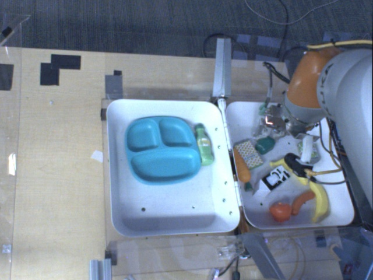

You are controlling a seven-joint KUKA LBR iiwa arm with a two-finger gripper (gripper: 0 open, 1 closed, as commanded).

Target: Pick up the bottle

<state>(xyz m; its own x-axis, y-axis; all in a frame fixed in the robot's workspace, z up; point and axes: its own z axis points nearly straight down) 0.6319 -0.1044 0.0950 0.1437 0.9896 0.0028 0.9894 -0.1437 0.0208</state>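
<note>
The bottle (203, 144) is small, pale green and translucent. It lies in the left bin (169, 217), lengthwise against the right edge of a blue divided plate (161, 149). My gripper (271, 123) hangs over the back of the right bin (344, 217), below the arm's orange band (304, 86). It is well to the right of the bottle, across the wall between the bins, and just above a dark teal object (265, 144).
The right bin holds a carrot (242, 167), a patterned pad (249, 150), a black and white block (277, 177), a banana (317, 200), a tomato (280, 212) and a sausage (303, 201). A metal post (221, 69) stands behind the bins.
</note>
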